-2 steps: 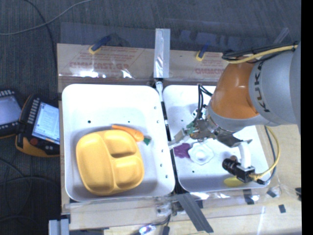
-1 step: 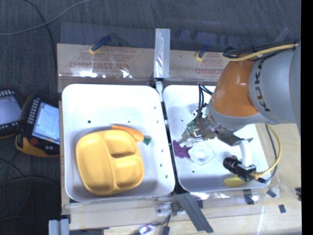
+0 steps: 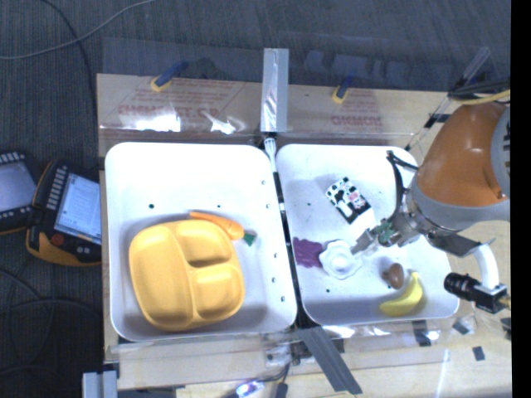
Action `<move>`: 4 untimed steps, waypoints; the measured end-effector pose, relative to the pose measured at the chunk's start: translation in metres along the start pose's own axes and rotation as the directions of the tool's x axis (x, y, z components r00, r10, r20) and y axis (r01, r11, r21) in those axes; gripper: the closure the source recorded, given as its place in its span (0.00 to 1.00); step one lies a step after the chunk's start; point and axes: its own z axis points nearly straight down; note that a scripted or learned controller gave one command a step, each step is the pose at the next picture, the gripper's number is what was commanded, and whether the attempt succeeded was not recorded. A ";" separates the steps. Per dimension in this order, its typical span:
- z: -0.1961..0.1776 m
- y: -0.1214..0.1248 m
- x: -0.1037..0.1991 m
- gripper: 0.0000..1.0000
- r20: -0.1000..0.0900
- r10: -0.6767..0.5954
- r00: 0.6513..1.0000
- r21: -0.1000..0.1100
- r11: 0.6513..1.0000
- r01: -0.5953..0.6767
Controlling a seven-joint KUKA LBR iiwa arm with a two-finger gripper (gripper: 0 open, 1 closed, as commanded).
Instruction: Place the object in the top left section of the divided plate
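My tool [image 3: 371, 240] hangs low in the right bin [image 3: 315, 297], over a clear cup [image 3: 338, 259]; whether it is open or closed I cannot tell. The yellow divided plate [image 3: 187, 274] sits in the left bin [image 3: 166, 168], a carrot [image 3: 217, 221] touching its far edge.

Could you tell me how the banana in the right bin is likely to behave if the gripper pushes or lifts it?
The banana looks curved and smooth, so a push would probably pivot it rather than roll it. It lies against the right bin wall, which may hinder fingers closing. It looks like a light toy, though that is uncertain.
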 end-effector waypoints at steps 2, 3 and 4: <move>-0.015 -0.038 -0.114 1.00 0.000 -0.400 0.917 -0.001 0.917 0.400; -0.023 -0.036 -0.113 1.00 -0.001 -0.402 0.915 -0.003 0.915 0.402; 0.110 -0.034 -0.116 1.00 0.012 -0.489 0.872 -0.007 0.872 0.489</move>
